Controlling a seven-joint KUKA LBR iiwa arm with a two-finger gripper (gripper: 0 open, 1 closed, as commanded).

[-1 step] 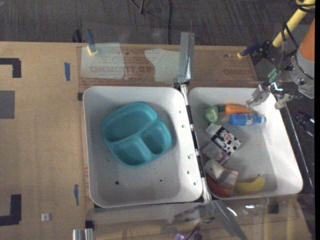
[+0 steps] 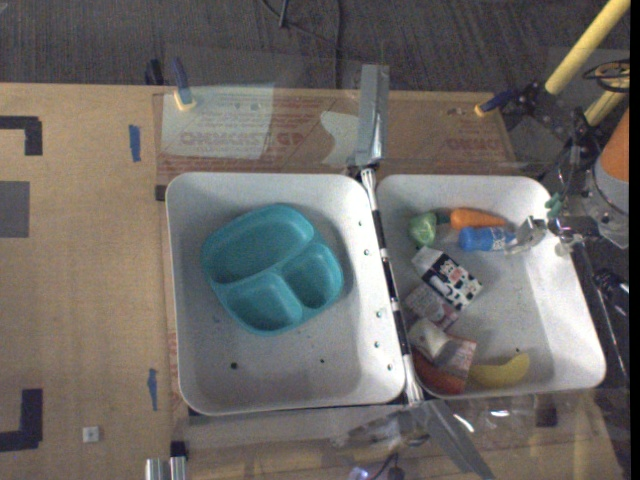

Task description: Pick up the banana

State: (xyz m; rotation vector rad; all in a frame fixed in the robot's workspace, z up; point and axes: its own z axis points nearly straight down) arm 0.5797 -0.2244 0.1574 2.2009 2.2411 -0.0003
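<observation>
Presently on the bench: two shallow white bins side by side. Left bin: one teal divided plate with three compartments, lying flat toward the far-left part of the bin floor. Right bin: several items, grouped along its left half. At the far end, a small green object just beside an orange carrot-shaped piece, with a blue bottle lying on its side directly near of the carrot piece. Mid-bin, a black-and-white patterned carton, tilted. At the near-left corner, a crumpled packet in white and reddish tones, resting partly over a red object. Banana: yellow, lying flat at the near edge of the right bin, just right of the packet and touching or almost touching it; nothing grips it. Gripper: at the far-right side of the right bin, just right of the blue bottle's end, well apart from the banana; whether the fingers stand apart or together cannot be told, and nothing is seen held between them. Arm: grey with orange band, at the right edge.
</observation>
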